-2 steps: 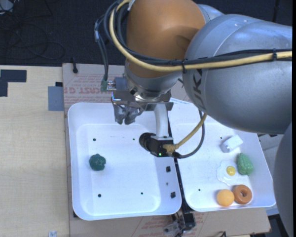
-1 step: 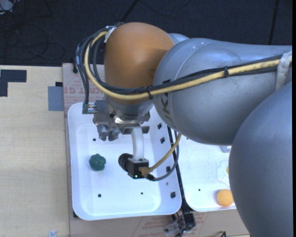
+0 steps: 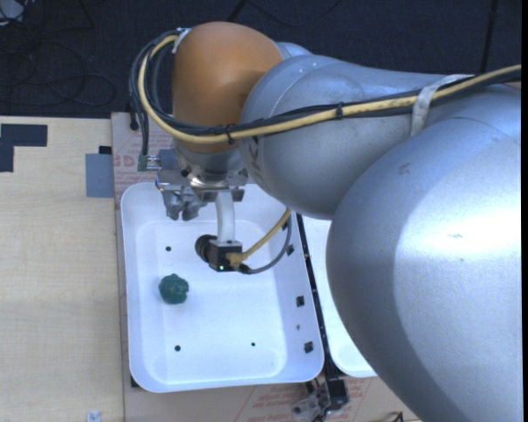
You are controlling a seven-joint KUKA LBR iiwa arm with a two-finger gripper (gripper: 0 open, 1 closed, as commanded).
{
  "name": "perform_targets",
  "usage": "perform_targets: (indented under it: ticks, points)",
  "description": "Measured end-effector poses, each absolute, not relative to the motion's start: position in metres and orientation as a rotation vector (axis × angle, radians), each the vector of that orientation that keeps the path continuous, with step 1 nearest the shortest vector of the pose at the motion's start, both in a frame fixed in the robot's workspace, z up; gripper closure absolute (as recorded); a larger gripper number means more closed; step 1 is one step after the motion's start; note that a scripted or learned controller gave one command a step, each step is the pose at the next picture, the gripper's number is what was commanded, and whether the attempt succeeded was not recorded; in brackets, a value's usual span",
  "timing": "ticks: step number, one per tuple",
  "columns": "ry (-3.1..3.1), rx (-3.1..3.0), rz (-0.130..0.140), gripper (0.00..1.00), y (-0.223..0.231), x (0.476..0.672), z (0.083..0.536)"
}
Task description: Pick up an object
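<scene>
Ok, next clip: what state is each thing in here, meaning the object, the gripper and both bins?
green lump: lying loose on the left bin's floor, not held.
gripper: over the left bin's far end, apart from the green lump.
left bin: upright on the bench, with the green lump in it.
right bin: mostly hidden under the arm, contents cannot be told.

Bin (image 3: pixel 220 359): white plastic, smooth, glossy. Green lump (image 3: pixel 173 289): rough, matt. Bench (image 3: pixel 44 271): pale wood board, matt. Arm (image 3: pixel 422 236): grey, smooth, satin sheen; orange band (image 3: pixel 216 69): smooth, glossy.
</scene>
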State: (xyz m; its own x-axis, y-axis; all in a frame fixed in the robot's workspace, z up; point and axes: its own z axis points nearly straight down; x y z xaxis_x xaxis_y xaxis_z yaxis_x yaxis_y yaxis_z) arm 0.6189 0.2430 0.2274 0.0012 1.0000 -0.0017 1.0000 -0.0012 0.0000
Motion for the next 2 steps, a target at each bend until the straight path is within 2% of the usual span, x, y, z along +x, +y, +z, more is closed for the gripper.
perform_targets:
  ticks: [1,2]
  points:
    - [2.22,2.225,-0.005,0.0,0.243,0.616,0.23]
    - [2.22,2.225,-0.005,0.0,0.243,0.639,0.112]
